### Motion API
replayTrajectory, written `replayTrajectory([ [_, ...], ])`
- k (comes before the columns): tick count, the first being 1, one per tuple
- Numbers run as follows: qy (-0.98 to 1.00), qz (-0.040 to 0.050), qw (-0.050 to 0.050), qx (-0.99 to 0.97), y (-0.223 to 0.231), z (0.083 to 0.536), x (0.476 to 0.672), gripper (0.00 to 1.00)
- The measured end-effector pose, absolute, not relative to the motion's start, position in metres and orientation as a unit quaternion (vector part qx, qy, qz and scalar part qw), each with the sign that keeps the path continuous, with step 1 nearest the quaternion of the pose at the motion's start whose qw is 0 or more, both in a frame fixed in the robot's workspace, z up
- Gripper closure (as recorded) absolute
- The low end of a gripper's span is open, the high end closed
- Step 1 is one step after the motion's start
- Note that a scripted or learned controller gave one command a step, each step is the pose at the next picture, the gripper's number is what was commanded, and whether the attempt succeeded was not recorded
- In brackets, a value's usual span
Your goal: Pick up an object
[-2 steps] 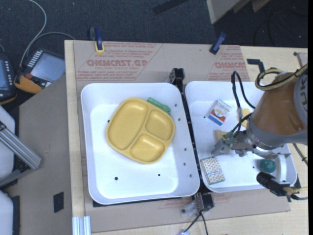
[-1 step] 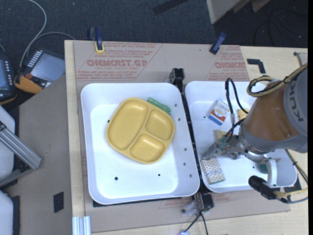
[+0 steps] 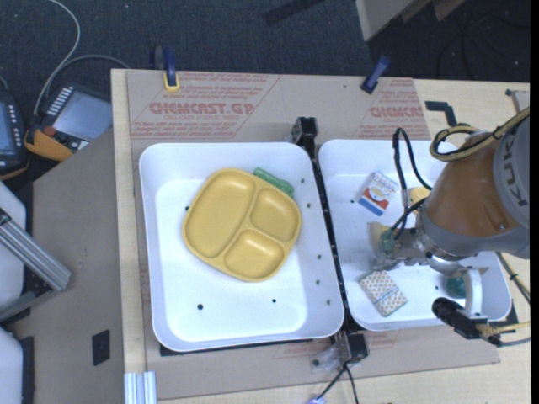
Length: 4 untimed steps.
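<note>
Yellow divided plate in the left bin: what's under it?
A green object pokes out from beneath the yellow plate at its far edge. The rest of it is covered, so its shape and anything else under the plate can't be told.

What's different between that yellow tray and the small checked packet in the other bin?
The yellow tray is much bigger than the checked packet. The tray is plain yellow with three moulded compartments; the packet is pale with a fine criss-cross pattern and no compartments. The tray sits in the left bin, away from the arm; the packet lies in the right bin, beside the gripper. Both lie flat on a white bin floor.
</note>
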<state>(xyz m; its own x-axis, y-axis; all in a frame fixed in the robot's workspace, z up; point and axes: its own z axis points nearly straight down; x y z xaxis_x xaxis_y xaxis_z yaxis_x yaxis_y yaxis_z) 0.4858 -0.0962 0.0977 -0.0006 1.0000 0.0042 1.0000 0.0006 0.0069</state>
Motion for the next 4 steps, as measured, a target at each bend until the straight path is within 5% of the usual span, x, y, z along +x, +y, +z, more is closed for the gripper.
replayTrajectory([
  [3, 0.708, 0.0008, 0.002, 0.707, -0.096, 0.256, 0.505, 1.00],
  [4, 0.709, 0.0006, 0.000, 0.705, -0.042, 0.258, 0.529, 1.00],
])
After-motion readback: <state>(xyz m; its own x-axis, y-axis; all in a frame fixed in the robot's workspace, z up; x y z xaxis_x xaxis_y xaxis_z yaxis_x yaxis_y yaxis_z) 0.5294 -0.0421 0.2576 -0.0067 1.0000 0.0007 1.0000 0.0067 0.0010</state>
